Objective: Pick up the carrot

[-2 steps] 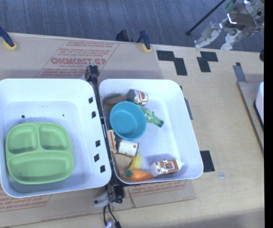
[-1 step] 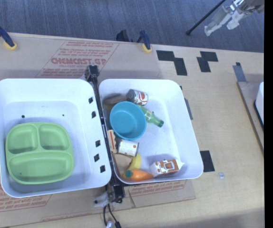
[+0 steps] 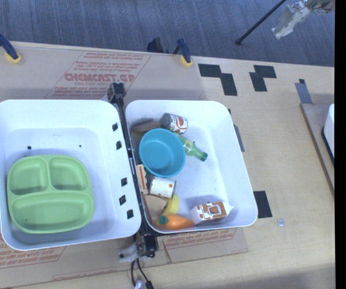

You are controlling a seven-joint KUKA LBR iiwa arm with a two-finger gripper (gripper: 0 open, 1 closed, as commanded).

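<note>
The carrot (image 3: pixel 177 223) is orange with a green top and lies along the near wall of the right bin (image 3: pixel 236 155), near its front left corner. A yellow banana (image 3: pixel 172 206) touches it from behind, and a small orange-and-white carton (image 3: pixel 210 211) lies just to its right. My gripper (image 3: pixel 284 27) hangs high at the top right of the view, beyond the bench's far edge and far from the carrot and both bins. Nothing is visible in it.
The right bin also holds a blue bowl (image 3: pixel 161 152), a small can (image 3: pixel 174 123), a green bottle (image 3: pixel 195 151) and a white cylinder (image 3: pixel 162 188). A green divided plate (image 3: pixel 50 192) lies in the left bin (image 3: pixel 52 116). Clamps (image 3: pixel 184 52) sit at the far edge.
</note>
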